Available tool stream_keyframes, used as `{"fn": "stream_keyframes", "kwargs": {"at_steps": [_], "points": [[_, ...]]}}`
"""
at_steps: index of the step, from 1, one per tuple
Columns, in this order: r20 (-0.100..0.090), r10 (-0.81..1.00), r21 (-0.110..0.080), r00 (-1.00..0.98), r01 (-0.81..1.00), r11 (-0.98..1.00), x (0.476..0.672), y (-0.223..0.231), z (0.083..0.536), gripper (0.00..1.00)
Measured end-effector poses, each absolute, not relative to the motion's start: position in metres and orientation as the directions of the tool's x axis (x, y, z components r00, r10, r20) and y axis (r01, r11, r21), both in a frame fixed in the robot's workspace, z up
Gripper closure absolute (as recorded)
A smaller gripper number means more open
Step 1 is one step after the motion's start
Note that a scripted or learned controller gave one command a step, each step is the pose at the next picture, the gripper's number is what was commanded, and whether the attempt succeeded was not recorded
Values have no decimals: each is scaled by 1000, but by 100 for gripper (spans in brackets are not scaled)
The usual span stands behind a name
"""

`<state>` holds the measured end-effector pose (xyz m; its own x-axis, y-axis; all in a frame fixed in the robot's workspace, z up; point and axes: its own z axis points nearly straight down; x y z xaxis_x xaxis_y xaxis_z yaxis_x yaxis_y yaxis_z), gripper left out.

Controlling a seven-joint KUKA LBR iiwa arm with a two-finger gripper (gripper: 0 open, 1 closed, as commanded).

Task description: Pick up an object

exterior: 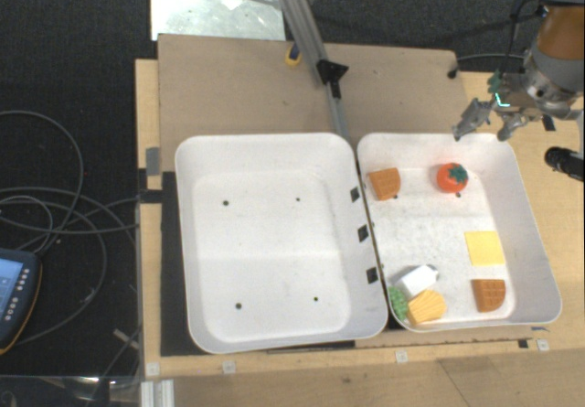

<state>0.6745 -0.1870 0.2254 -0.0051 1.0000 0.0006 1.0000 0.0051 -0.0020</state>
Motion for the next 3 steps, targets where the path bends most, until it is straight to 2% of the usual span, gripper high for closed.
{"fn": "stream_keyframes", "kwargs": {"at_steps": [1,3], "points": [[-1,1000,2,-7,1000,7,675,-187,228,0],[0,1000,-1,-7,1000,7,687,-174,116,0]]}}
